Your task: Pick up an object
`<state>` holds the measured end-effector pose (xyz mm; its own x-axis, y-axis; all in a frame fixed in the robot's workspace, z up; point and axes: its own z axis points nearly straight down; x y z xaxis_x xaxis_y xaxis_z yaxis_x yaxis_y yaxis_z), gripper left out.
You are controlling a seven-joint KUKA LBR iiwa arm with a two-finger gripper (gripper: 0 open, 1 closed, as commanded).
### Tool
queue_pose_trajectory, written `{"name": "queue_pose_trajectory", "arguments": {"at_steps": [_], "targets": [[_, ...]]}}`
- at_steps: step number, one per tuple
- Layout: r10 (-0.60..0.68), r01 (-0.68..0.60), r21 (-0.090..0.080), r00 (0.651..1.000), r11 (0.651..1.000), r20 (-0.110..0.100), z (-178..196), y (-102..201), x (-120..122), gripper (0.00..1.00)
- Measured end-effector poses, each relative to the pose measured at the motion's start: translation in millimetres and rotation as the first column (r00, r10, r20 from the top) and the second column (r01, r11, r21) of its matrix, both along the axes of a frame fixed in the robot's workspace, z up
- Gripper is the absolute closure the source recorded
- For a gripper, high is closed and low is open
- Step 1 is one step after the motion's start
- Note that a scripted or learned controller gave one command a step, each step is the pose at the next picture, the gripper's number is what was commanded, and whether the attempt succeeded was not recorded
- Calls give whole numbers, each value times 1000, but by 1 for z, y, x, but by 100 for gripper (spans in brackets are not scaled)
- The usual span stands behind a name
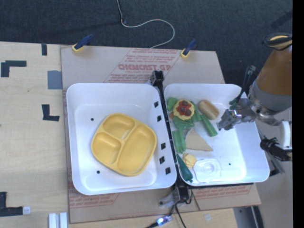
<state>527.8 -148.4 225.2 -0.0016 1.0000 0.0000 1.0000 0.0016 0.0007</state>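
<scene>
Plate [124, 144] sits mid left bin [78, 99]. Right bin [247, 163] holds toy food [184, 109] along its left edge, a bun [208, 109] near its back edge. Gripper [227, 119] over its right half.

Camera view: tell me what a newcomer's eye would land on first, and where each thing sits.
The yellow divided plate stands out, lying alone in the left bin. Next comes the clutter of toy food in the right bin, led by a red-and-yellow piece near its back left corner. The end effector hovers over that bin's right half, beside a tan bread roll.
</scene>
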Motion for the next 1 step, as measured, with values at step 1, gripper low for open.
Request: {"name": "queue_pose_trajectory", "arguments": {"at_steps": [1], "targets": [[5, -5, 1, 1000, 1000, 1, 7, 42, 44, 100]]}}
